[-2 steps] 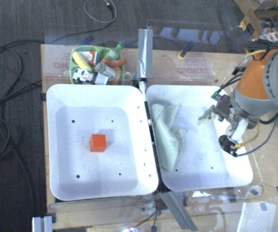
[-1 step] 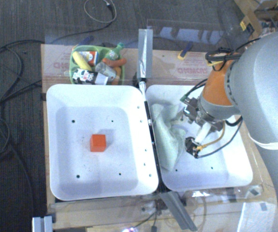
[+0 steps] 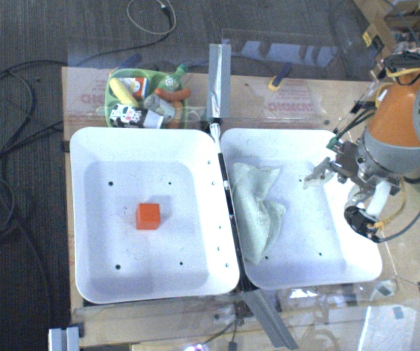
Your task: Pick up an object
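Observation:
A small orange cube (image 3: 148, 216) lies near the middle of the left bin (image 3: 93, 269). A crumpled pale cloth (image 3: 259, 207) is spread along the left side of the right bin (image 3: 356, 269). My gripper (image 3: 316, 174) hangs over the right bin's right half, near its far right wall, with the grey and orange arm behind it. It is well to the right of the cloth and far from the cube. Nothing shows in its grasp.
A green basket (image 3: 147, 97) of small toys stands behind the left bin. An upright metal post (image 3: 219, 82) rises between the bins at the back. Cables trail on the floor to the left.

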Controlling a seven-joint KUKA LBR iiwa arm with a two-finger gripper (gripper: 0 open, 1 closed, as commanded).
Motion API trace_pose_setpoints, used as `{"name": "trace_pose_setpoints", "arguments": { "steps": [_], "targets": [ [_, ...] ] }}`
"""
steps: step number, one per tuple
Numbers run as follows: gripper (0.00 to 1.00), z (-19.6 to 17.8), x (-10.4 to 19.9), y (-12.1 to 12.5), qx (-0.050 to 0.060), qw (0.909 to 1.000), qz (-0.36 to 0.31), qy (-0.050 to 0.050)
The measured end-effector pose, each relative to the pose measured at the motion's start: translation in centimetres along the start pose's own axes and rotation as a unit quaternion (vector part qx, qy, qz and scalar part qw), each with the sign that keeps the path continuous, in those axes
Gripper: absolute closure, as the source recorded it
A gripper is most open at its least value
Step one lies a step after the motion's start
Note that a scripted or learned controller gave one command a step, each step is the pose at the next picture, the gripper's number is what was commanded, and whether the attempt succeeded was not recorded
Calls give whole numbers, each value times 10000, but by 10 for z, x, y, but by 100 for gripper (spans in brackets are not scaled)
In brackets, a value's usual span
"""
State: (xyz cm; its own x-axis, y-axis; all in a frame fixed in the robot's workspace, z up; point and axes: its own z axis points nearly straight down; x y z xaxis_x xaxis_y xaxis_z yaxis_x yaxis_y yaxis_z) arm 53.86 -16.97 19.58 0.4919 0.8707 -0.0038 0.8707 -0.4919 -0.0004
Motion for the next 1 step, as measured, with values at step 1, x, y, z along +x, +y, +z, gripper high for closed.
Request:
{"name": "trace_pose_setpoints", "arguments": {
  "steps": [1],
  "targets": [
    [0,60,46,-16,30,9907,1359,12]
  ]
}}
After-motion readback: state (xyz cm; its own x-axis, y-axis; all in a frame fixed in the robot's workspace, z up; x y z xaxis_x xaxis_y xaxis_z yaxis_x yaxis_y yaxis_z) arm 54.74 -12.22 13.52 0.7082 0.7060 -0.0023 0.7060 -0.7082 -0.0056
